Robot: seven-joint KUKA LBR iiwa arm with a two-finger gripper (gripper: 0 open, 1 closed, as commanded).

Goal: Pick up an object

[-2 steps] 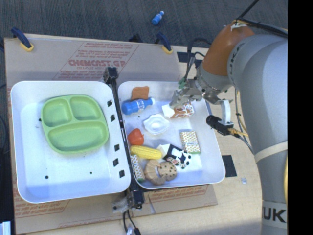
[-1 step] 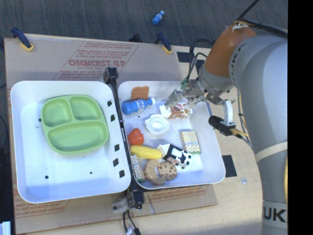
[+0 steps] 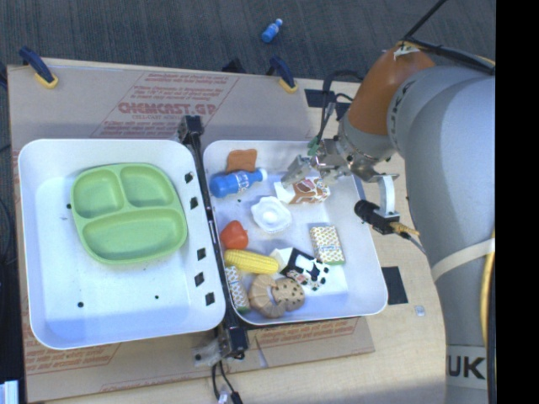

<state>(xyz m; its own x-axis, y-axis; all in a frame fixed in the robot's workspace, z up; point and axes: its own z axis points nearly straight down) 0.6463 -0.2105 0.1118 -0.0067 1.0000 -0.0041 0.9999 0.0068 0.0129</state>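
Two white bins (image 3: 34,225) sit on the counter; one end effector (image 3: 310,168), grip state unclear, hovers in the right bin over one small brown-and-white carton (image 3: 310,192), one blue bottle (image 3: 236,181) to its left.

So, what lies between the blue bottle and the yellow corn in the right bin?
In the camera view, an orange-red toy lies between the blue bottle and the yellow corn, touching the corn.
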